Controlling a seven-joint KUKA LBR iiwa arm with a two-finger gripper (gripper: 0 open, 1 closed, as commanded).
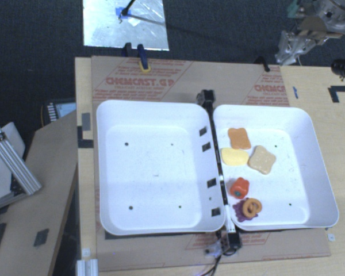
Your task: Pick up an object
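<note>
Two white bins on the table (161, 76), side by side. Left bin (152, 165) at 9 o'clock. Right bin (302, 171) at 3 o'clock carries five items near its left wall: orange slab (239, 137) on top, yellow piece (234, 157) below it, tan toast (261, 160) just right, red-orange piece (239, 187) lower, orange ring on purple (250, 208) lowest. Hand (296, 48) at 1 o'clock, above the table's far edge, well apart from the items, nothing seen in it; opening cannot tell.
</note>
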